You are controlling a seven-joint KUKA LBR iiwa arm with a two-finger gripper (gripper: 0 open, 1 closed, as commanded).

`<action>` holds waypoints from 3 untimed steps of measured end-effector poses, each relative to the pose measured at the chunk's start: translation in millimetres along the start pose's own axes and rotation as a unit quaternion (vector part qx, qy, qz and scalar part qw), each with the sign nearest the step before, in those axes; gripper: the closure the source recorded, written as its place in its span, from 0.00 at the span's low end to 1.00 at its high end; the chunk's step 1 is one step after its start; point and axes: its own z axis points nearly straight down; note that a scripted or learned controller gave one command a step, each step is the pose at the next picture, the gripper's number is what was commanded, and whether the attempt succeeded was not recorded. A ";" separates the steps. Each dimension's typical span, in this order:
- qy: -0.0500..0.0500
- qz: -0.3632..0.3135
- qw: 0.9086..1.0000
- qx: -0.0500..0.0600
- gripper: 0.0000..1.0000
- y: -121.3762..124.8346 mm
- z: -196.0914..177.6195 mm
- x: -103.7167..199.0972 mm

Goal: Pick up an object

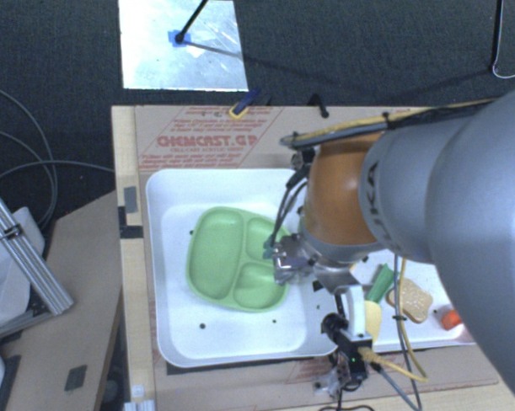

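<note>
A pale green plastic plate with three compartments [234, 258] lies in the left shallow white bin [182, 338], its right edge reaching the bin's 3 o'clock wall. The grey arm with its orange band [346, 197] comes in from 3 o'clock and covers the divide between the bins. The hand [285, 263] sits over the plate's 3 o'clock rim; whether it grips anything cannot be told. In the right white bin [431, 338] lie a green stick-shaped piece [381, 282], a tan biscuit-like slab [415, 301], a yellow piece [374, 319] and a small orange object [449, 319]. The brown cardboard-covered tabletop [209, 135] carries both bins.
</note>
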 end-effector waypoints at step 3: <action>-0.001 0.005 1.000 0.005 1.00 -1.0 1.5 -96.1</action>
